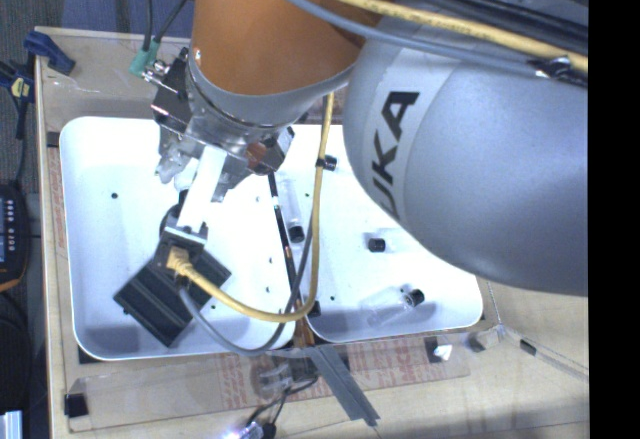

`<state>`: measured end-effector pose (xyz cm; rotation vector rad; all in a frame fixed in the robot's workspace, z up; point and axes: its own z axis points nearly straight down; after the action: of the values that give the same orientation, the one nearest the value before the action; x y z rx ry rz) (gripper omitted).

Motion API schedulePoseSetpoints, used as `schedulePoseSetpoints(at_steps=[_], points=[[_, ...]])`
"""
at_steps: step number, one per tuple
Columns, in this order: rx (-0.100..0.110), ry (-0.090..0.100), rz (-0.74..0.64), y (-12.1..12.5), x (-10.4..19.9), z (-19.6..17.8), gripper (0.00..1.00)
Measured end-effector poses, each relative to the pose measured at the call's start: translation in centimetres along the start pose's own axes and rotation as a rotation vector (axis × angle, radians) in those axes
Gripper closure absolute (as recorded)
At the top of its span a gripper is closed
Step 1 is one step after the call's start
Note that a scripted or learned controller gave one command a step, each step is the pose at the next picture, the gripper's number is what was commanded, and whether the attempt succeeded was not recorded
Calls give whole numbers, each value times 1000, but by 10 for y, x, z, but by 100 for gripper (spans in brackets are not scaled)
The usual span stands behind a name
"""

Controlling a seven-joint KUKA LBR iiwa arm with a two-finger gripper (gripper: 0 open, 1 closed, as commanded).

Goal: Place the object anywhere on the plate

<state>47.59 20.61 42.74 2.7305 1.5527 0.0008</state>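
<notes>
My gripper point(172, 165) hangs low over the upper middle of the left white bin point(75, 227), under the orange band of the arm. The wrist and arm hide much of both bins. In the right bin point(462, 312) lie a small black piece point(376, 244) and, nearer the front, a clear item with a black end point(410, 298). A slim clear tube with a dark tip point(293, 219) lies close to the edge between the two bins. Nothing shows between the gripper and the bin floor beneath it.
A tiny dark speck point(115, 195) marks the left bin's floor. A blue clamp point(45, 49) sits at the bench's back left corner. Grey brackets point(340, 389) stick out at the front edge. The arm's big grey body covers the right bin's back half.
</notes>
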Motion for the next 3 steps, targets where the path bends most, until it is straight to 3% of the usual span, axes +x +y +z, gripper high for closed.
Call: schedulePoseSetpoints(at_steps=[1, 2, 3], points=[[5, -3, -280, 39, -65, -1, 100], [7, -6, -294, 32, 30, 52, 100], [2, -1, -885, 55, 47, 16, 100]])
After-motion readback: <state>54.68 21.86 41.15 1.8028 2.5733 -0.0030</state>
